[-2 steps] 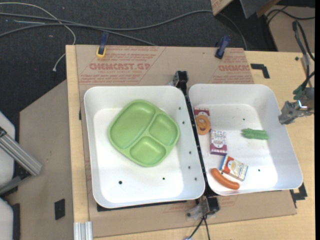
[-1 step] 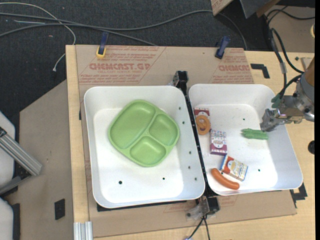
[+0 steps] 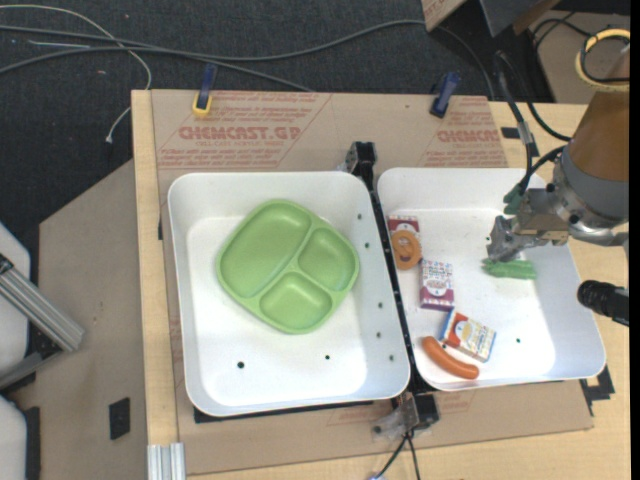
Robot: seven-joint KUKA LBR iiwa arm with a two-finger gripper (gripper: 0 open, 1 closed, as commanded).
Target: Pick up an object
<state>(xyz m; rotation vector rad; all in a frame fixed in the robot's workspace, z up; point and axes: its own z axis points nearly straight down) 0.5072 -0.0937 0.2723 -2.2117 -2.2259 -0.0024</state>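
My gripper (image 3: 512, 240) hangs over the right bin (image 3: 560, 363), near its far right side, directly above a green item (image 3: 511, 267) lying on the bin floor. From this angle I cannot tell how my jaws stand or whether they touch anything.

Other contents of the right bin lie to the left and nearer the camera, apart from my gripper: a red packet (image 3: 404, 227) with an orange ring (image 3: 405, 249) lying on it by the dividing wall; a small purple-and-white packet (image 3: 437, 283), print too small to read; a blue, white and orange carton (image 3: 469, 336), also unreadable; and a sausage (image 3: 449, 358), smooth, rounded, orange-red, touching the carton's near edge. Nothing stands between my gripper and the green item.

The left bin (image 3: 200, 363) holds a green tray (image 3: 288, 265), smooth plastic, rounded corners, three compartments, set at a slant.

Both bins are shallow, white, glossy. They rest on a cardboard sheet (image 3: 150, 268) printed in red; "CHEMCAST GP" reads at the far left. Two blue clamps (image 3: 205, 85) (image 3: 445, 93) grip its far edge. Cables (image 3: 80, 43) trail across dark carpet beyond.
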